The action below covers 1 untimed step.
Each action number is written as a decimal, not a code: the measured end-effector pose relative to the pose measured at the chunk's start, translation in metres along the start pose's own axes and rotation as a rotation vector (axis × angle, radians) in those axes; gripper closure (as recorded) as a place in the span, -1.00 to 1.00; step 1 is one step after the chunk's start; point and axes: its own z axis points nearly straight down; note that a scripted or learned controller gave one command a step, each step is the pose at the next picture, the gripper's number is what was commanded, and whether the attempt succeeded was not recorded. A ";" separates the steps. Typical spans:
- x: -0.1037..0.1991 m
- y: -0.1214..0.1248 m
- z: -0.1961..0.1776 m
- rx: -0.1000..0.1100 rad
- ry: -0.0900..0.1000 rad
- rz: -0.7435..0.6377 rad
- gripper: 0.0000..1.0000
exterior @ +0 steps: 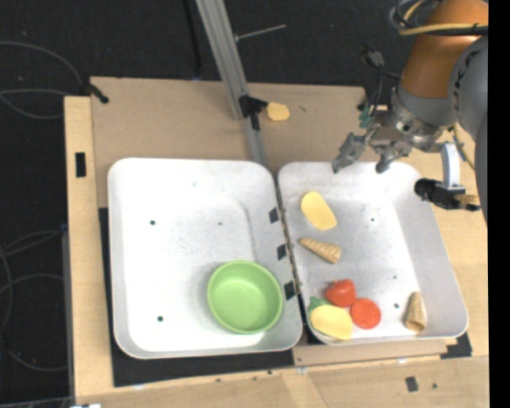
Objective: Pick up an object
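The hand [365, 155] hangs open and empty at the right bin's [433, 228] upper edge, seemingly poised above the yellow piece [318, 211] lower left.

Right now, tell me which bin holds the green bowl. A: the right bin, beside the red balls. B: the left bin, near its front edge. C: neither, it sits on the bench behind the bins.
B: the green bowl sits in the left bin near its front edge, while the two red balls lie in the right bin.
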 end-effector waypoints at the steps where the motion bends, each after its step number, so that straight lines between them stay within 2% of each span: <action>1: -0.001 0.000 0.000 0.000 -0.001 0.000 -1.00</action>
